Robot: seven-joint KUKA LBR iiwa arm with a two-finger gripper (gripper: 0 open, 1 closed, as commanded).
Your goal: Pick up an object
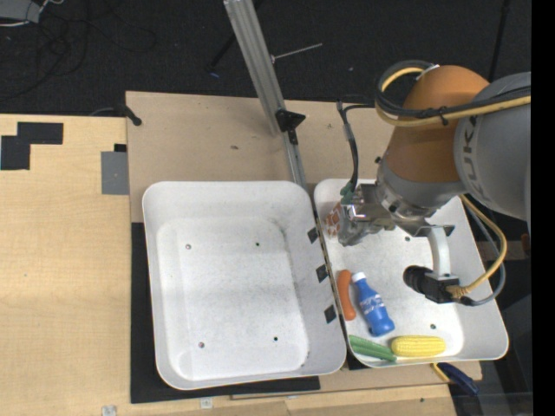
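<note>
At the bottom right of the picture, in the right bin point(486, 341), a yellow corn cob point(418, 347) lies on its side near the bin's low edge. Just to its left lies a long green pod point(373, 350), like a bean or pea pod, and the two are so close they may be touching. A little higher sits a small blue bottle point(374, 305) with a white cap, lying down and tilted, with its cap pointing up the picture. It has a bit of red and white on its label. Right beside it on the left is an orange carrot point(345, 295), long and thin, lying close to the wall between the two bins. Near the right side of this bin there is a black part of the arm with a yellow cable. Higher up, near the top left corner of the right bin, the gripper point(351, 225) hangs low over the bin floor. It is shiny and grey, and something small and reddish shows just to its left, but it is too blurry to tell what. I cannot tell how the gripper is set. Above it is the big orange and grey arm point(434, 137). The left bin point(173, 199) is wide and white. Far at the top, a grey metal rail point(258, 59) leans over the bench.
</note>
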